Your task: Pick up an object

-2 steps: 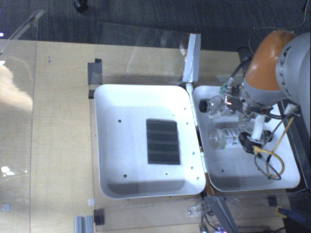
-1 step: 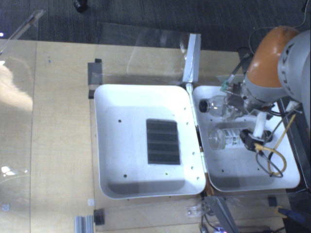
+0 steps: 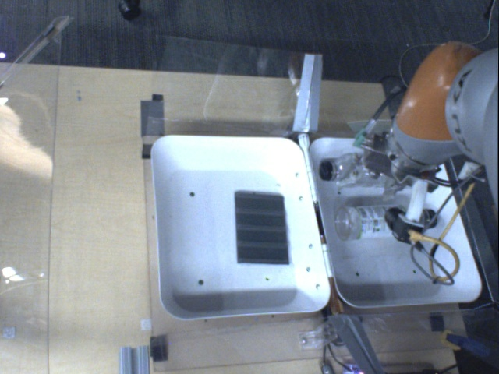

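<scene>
Partly hidden, the pincer [image 3: 373, 164] overlaps a clear bottle [image 3: 360, 222].

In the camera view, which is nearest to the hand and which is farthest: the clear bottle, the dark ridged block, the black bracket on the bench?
Measured from the hand, over the right bin:
1. Clear bottle, in the right bin, just below the hand.
2. Dark ridged block, in the middle of the left bin.
3. Black bracket, on the bench beyond the left bin's upper left corner.
</scene>
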